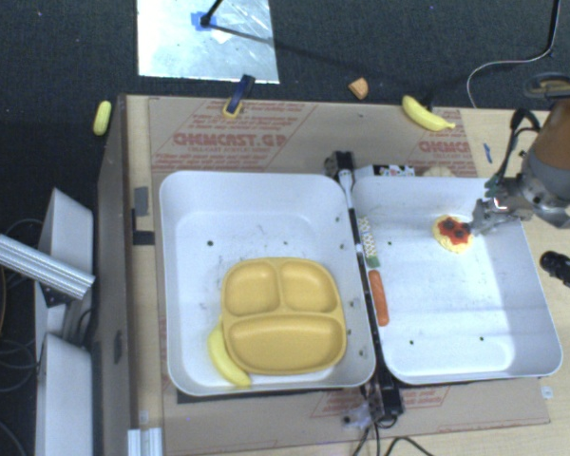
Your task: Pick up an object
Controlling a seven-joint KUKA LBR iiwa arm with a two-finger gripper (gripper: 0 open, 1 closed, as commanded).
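— Where's the tool (482, 215) now?

— I see it low in the right bin (494, 350), at about two o'clock, its tip touching the small pizza-slice toy (453, 233) (red spots on yellow). I cannot tell whether it is spread or pressed together.

— Anything else?

— An orange carrot (379, 297) lies at that bin's nine o'clock edge. The left bin (256, 202) holds a yellow divided plate (283, 314) with a banana (224, 356) at seven o'clock.

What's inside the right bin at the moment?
In the right bin: a small yellow-and-red toy food piece near the far side, with the tool right beside it, and an orange carrot-like stick along the left wall. The arm hides the bin's far right corner.
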